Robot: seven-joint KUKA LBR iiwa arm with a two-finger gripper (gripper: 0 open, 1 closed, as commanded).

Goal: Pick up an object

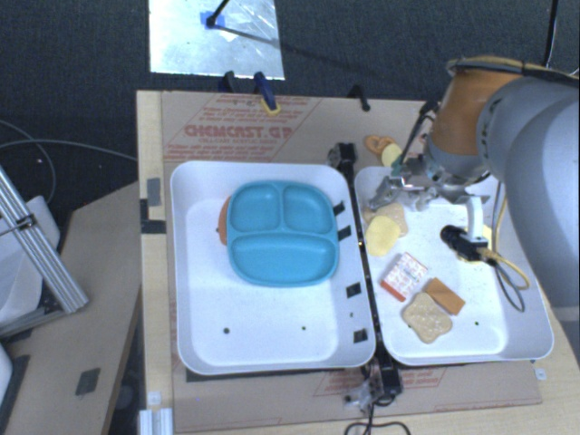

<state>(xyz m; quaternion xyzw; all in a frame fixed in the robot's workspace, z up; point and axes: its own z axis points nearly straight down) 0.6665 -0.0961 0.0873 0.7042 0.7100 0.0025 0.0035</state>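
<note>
Item 1. Left shallow white bin (pixel 199 333). We record in it one blue plastic plate with three compartments (pixel 281 234), lying flat toward the far half of the bin. A small orange thing (pixel 222 221) peeps out from under the plate's left edge; we cannot tell what it is.

Item 2. Right shallow white bin (pixel 518 326), touching the left bin along their shared rims. Contents, far to near:
- a pale yellow rounded piece (pixel 382 235), close to the bin's left wall;
- a small red-and-white packet (pixel 403 276), just nearer than the yellow piece;
- a brown rectangular block (pixel 445 295), right of the packet;
- a tan slice like toast (pixel 426 318), nearest of all, touching or almost touching the block.

Item 3. Grey arm with orange band (pixel 471 107), reaching in from the right. Its gripper (pixel 387 195) hangs low over the far left corner of the right bin. We cannot tell whether it is released or clenched, and we see nothing held in it.

Item 4. Relation. The pale yellow rounded piece lies in the right bin just on the near side of the gripper, close beside it. We cannot tell whether the two touch. The packet, block and slice lie well apart from the gripper.

Item 5. Brown cardboard sheet with red lettering (pixel 236 130), under both bins.
</note>
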